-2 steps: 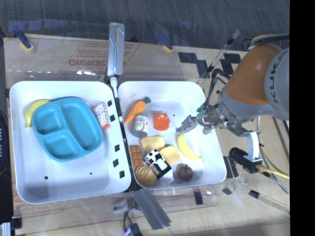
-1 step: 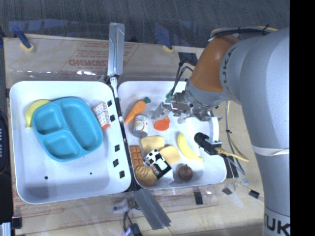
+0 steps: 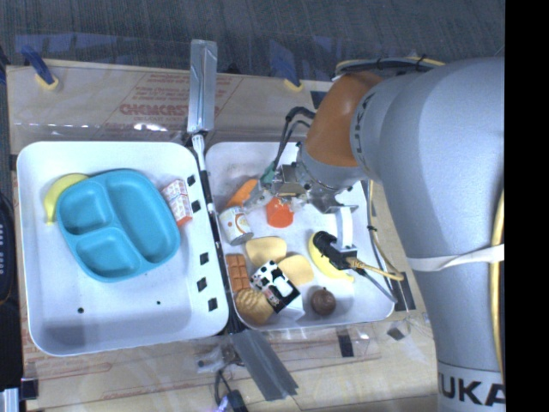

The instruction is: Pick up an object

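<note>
My gripper (image 3: 285,187) hangs over the upper middle of the right bin (image 3: 377,303), below the arm's orange band. Directly under it is a small red-orange object (image 3: 279,214); I cannot tell whether the gripper touches it. An orange carrot-like piece (image 3: 243,191) lies just to its left. A white cup (image 3: 233,223) stands by the bin's left wall. Lower in the bin lie two pale yellow pieces (image 3: 266,249), a banana (image 3: 330,260), a black-and-white toy (image 3: 274,283), a brown ball (image 3: 322,300), a bread roll (image 3: 251,305) and a brown bar (image 3: 238,270).
The left bin (image 3: 111,320) holds a blue divided tray (image 3: 118,221), a yellow item (image 3: 58,191) tucked under the tray's upper left edge, and a small red-and-white box (image 3: 177,202) by the right wall. The arm's grey body covers the right bin's upper right side.
</note>
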Controlling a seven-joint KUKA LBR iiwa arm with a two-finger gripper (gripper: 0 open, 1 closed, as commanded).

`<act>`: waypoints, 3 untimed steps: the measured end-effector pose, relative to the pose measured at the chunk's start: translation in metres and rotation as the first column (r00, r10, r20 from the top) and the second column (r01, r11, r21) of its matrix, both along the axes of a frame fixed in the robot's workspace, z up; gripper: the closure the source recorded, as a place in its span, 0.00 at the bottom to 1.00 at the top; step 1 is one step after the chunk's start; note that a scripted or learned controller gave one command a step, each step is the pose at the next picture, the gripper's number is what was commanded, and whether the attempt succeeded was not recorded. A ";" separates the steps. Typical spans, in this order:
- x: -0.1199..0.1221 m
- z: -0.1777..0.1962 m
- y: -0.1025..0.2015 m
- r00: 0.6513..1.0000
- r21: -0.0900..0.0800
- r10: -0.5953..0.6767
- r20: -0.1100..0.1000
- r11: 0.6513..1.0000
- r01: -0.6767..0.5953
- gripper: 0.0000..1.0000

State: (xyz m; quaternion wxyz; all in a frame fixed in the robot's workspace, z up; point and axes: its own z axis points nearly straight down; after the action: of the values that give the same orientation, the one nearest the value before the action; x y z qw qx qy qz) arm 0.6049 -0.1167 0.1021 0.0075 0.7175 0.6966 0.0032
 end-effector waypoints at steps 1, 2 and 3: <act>-0.019 0.001 -0.017 1.000 0.003 -0.012 0.008 1.000 0.012 0.00; -0.031 0.001 -0.035 1.000 0.004 -0.010 0.007 1.000 0.010 0.00; -0.053 0.001 -0.048 1.000 0.001 -0.019 0.011 1.000 0.019 0.00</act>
State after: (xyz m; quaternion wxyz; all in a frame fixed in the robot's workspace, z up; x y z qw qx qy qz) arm 0.5523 -0.1646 0.1032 0.0110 0.7242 0.6895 0.0074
